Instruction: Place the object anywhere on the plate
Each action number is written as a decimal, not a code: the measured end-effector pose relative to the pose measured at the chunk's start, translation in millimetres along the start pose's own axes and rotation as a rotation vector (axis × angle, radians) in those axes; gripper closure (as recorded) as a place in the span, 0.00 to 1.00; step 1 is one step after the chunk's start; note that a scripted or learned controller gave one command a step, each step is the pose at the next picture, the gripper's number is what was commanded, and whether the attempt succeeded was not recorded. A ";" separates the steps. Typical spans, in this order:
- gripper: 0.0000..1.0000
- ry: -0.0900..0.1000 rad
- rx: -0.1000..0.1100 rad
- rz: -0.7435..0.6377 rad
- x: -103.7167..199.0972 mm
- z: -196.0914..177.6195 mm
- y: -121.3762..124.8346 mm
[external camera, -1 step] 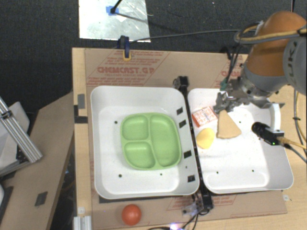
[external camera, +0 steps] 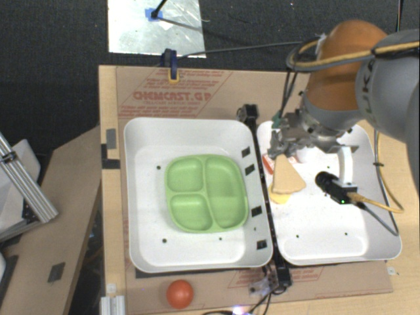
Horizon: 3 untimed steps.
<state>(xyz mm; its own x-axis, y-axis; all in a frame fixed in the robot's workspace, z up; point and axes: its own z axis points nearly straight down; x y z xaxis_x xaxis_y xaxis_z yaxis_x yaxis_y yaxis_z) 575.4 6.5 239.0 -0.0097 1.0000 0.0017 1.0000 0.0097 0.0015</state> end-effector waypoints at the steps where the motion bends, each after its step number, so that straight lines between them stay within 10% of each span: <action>1: 1.00 0.001 -0.001 -0.001 55.9 -7.0 6.8; 3: 1.00 0.000 0.000 0.001 161.4 21.2 20.9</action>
<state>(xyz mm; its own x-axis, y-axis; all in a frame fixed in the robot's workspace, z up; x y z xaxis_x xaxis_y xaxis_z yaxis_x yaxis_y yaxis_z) 594.7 168.1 218.1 -0.0088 1.0000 0.0019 1.0000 0.0088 0.0011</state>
